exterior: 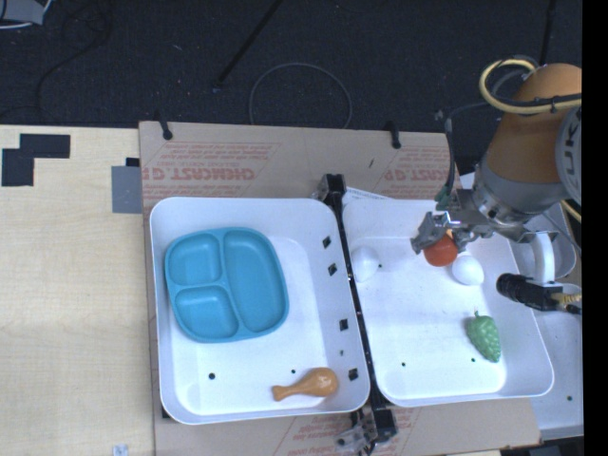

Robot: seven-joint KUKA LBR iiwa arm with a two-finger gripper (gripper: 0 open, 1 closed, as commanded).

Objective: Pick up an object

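A: What was found in the left bin [190, 218]?

B: A blue divided tray [226, 283] was seen lying flat in its upper part, its three compartments bare. A tan toy drumstick [306, 385] was noted near the bottom edge, well apart from the tray.

A: And the right bin [513, 373]?

B: Four things were counted. A small white ball [364, 262] was seen close to the divider between the bins. A white egg-shaped piece [466, 272] lay further right, with a green bunch of toy grapes [484, 337] below it (nearer the bottom right corner). An orange-red round object [441, 251] was seen just beside the egg-shaped piece, up and to its left.

A: Where was the gripper [437, 230] placed?

B: It was seen over the right bin, directly at the orange-red object. Whether the fingers were spread or pressed together could not be told; a hold on the object could not be confirmed.
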